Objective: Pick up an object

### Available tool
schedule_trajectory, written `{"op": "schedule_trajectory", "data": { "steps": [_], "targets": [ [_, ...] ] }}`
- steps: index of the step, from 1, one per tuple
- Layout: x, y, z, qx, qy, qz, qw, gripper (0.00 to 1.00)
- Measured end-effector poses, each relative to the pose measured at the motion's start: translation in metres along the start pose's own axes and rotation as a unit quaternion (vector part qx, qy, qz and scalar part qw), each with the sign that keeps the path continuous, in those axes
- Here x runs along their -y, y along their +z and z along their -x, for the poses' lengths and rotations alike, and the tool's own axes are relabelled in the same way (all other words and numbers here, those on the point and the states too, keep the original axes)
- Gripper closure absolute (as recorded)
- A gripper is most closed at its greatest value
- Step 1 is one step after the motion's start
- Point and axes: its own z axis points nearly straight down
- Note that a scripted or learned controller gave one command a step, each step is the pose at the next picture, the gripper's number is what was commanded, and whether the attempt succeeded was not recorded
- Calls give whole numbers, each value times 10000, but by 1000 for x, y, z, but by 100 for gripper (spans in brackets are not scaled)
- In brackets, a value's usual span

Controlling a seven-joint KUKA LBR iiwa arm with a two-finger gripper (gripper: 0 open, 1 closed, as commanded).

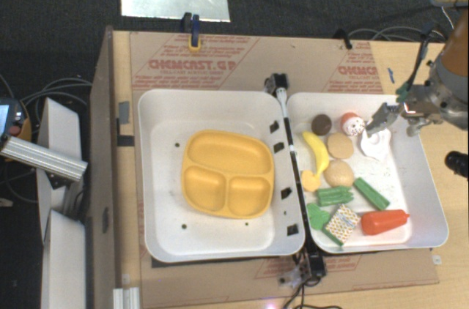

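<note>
The right bin (pixel 429 187) holds several toy foods: a yellow banana (pixel 317 152), a dark brown ball (pixel 321 124), a red-and-white piece (pixel 352 124), a tan round piece (pixel 340 146), a beige bun (pixel 339 173), green pieces (pixel 335 195) (pixel 371 193), an orange-red carrot (pixel 383 221), a checkered packet (pixel 341 224) and a white piece (pixel 375 145). My gripper (pixel 396 118) hangs over the bin's upper right part, just above the white piece, with the arm coming in from the right. I see nothing between its fingers.
The left bin (pixel 157 176) holds a yellow divided plate (pixel 226 173). A black divider with clips (pixel 287 161) runs between the bins. Cardboard (pixel 220 66) lies under both bins. Cables trail at the left and the back right.
</note>
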Motion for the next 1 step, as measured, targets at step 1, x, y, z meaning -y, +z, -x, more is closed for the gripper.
{"op": "schedule_trajectory", "data": {
  "steps": [1],
  "targets": [
    [-3,110,-39,-18,-21,-48,10000,0]
  ]
}}
